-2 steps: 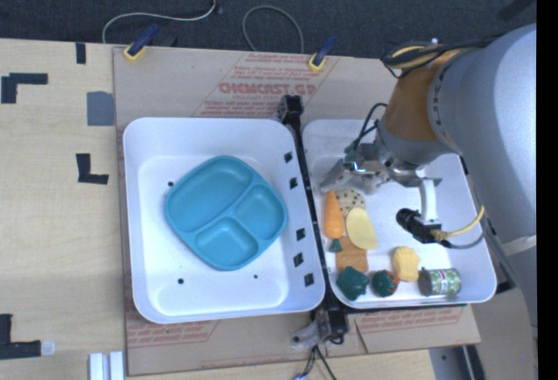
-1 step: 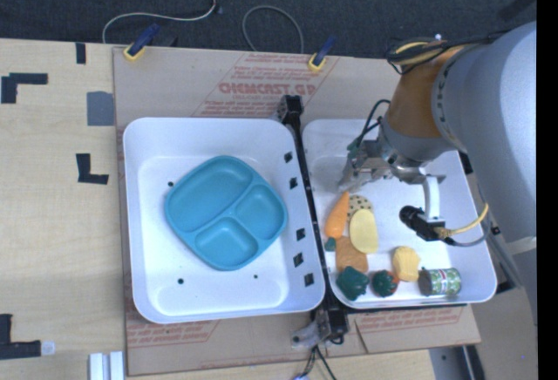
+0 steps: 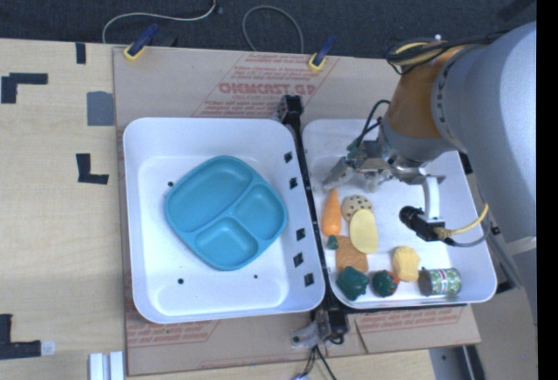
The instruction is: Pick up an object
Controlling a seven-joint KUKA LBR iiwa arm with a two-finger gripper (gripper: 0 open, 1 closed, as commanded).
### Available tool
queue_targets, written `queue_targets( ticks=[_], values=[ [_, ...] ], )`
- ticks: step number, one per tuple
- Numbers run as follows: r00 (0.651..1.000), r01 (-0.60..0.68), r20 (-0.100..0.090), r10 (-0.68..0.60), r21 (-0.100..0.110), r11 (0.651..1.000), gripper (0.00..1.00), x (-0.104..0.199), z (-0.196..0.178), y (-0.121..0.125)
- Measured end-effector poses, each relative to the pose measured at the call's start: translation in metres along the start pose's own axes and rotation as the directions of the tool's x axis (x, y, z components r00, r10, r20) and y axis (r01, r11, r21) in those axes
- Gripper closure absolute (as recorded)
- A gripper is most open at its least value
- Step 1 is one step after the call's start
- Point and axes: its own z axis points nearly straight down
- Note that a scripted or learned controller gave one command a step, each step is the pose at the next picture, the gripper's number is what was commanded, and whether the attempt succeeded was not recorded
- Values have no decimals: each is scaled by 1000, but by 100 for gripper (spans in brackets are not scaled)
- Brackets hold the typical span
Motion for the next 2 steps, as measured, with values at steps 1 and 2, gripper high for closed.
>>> queue_targets(
  ticks=[1,2],
  values=[
    [1000,-2,0,2,-3,1000,0,5,9,-28],
    [1000,-2,1,2,-3,1000,100,4,-1,-26]
  ],
)
